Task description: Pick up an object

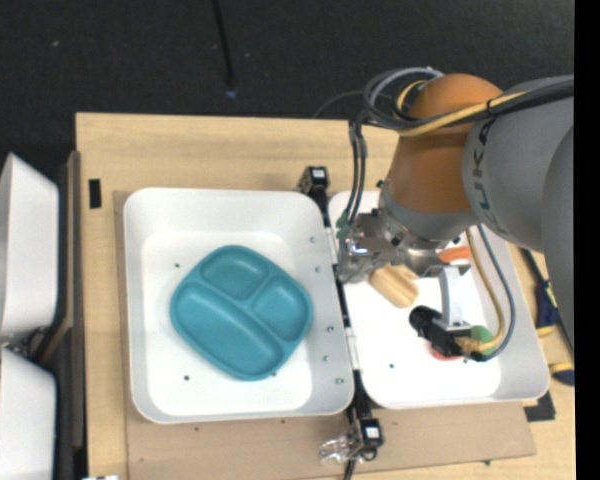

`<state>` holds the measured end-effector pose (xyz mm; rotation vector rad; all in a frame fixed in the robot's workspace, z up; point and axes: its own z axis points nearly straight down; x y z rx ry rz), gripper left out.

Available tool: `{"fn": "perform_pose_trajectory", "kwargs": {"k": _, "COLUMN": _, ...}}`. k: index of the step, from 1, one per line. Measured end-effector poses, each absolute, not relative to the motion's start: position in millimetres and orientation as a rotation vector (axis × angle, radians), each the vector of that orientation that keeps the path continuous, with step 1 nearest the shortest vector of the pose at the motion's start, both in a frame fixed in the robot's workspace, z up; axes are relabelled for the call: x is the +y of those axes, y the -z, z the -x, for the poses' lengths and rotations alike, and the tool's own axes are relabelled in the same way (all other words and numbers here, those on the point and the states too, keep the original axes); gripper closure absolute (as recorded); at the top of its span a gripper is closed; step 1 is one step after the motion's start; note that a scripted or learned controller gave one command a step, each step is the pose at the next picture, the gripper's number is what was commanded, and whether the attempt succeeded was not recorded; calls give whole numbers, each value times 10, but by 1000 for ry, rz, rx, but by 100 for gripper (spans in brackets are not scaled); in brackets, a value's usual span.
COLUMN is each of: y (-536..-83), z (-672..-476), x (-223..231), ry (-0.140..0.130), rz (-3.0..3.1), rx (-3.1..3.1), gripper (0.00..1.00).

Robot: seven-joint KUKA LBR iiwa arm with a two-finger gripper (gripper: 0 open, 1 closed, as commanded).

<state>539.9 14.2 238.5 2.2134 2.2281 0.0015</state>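
My gripper (364, 252) is low over the left edge of the right bin (420, 388), under the orange wrist band. A tan, rounded wooden-looking piece (394, 286) lies in that bin just below and to the right of the gripper, close to it; whether they touch I cannot tell. A small orange object (457, 256) peeks out from behind the wrist further right. A bit of red (443, 350) shows lower in the same bin. A teal divided plate (242, 310) lies in the middle of the left bin (150, 368).
The two bins meet at a ridge (342, 308) right beside the gripper. The arm's grey body covers the right bin's upper right. A wooden bench (100, 268) surrounds the bins, with white containers (20, 258) at the far left.
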Motion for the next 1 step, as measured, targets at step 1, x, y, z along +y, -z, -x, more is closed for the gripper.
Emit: {"fn": "perform_pose_trajectory", "kwargs": {"k": 1, "y": -2475, "z": -5407, "x": 609, "ry": -3, "rz": -2213, "rx": 2230, "gripper": 100}}
